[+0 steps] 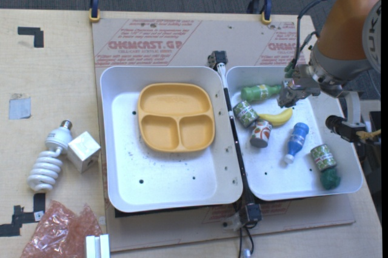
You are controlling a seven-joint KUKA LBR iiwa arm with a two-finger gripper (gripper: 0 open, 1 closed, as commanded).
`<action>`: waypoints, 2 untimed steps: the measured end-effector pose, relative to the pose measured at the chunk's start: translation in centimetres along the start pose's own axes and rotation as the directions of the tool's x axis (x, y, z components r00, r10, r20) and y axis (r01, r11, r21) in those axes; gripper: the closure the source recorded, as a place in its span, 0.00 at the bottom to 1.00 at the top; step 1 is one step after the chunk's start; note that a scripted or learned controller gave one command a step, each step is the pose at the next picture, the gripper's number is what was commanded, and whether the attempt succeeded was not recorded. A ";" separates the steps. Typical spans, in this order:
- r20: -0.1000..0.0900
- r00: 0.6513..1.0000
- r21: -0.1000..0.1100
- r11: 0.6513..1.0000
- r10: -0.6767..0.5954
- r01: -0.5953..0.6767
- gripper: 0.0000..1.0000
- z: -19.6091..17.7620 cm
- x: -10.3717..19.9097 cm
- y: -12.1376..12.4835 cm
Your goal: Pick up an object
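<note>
The claw [293, 95], its grip state impossible to tell, hangs near the right white bin's [351, 185] far edge, directly above the curved yellow plastic banana [276, 117], likely targeting it.

We found the right bin [345, 187] crowded around the banana [276, 117]: green bottle [260, 92] just above it, two cans [244, 112] beside and below-left, blue bottle [295, 142] below-right. Open floor lay well below the banana, along the bin's lower wall.
</note>
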State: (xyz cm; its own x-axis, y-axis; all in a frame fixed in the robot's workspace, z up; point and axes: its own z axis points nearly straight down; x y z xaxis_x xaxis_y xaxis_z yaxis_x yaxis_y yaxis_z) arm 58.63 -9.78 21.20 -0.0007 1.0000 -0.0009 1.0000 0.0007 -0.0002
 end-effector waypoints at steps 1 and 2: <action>-0.001 1.000 0.000 1.000 0.003 -0.003 0.00 12.0 -0.5 -3.5; 0.000 1.000 -0.002 1.000 0.001 -0.001 0.00 11.9 -2.1 0.6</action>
State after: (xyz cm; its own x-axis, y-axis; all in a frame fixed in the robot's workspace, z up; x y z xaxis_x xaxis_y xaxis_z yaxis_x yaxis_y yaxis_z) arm 59.23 -11.90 9.35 -0.0001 1.0000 -0.0007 1.0000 0.0001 0.0014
